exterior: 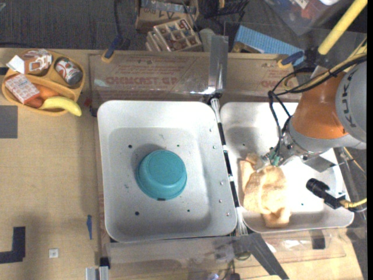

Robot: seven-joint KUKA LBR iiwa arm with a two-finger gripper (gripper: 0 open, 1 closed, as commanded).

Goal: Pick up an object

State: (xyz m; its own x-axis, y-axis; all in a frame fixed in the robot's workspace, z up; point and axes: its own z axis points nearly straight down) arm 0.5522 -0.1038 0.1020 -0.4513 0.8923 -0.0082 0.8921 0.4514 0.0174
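Pincer (275,158) is hovering at the top edge of the tan plush toy (265,190) just below it in the right bin (245,121); its opening cannot be told. Approach step; next, closing and lifting.

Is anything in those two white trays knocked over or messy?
Yes: the teal bowl in the left bin sits upside down. In the right bin, the tan plush toy lies slumped against the near wall.

Teal bowl (162,174), tan plush (265,190), white bins (116,127).
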